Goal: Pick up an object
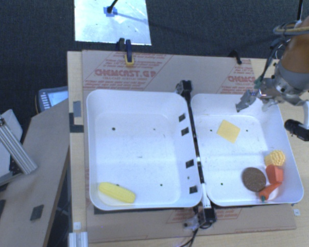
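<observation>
The jaws (pixel 245 102) (grip state unreadable) hover over the right bin's (pixel 293 153) far rim, yellow square (pixel 228 131) lying just below-left.

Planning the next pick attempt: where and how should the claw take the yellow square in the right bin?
The yellow square lies flat, alone on the floor of the right bin, turned like a diamond. Probably best to come straight down from above and close across two opposite straight edges at its middle; it looks thin, so the fingers likely need to reach the floor. The claw sits near the bin's far rim.
</observation>
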You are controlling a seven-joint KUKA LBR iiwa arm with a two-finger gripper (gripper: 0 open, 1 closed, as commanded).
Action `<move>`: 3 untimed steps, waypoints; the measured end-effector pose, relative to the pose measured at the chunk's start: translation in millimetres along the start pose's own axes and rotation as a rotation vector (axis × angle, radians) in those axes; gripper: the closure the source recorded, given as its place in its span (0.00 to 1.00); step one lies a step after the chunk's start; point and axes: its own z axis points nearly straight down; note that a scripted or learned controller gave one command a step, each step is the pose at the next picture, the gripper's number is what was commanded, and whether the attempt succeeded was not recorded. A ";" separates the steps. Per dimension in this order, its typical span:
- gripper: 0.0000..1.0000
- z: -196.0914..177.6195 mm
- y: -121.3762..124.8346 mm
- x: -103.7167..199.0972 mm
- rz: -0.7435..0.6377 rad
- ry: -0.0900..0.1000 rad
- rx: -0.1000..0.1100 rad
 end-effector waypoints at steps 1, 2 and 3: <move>1.00 -3.9 -1.5 2.7 -0.006 0.003 0.008; 1.00 -35.8 9.5 82.8 -0.010 0.006 0.011; 1.00 -60.1 19.7 157.8 -0.012 0.009 0.010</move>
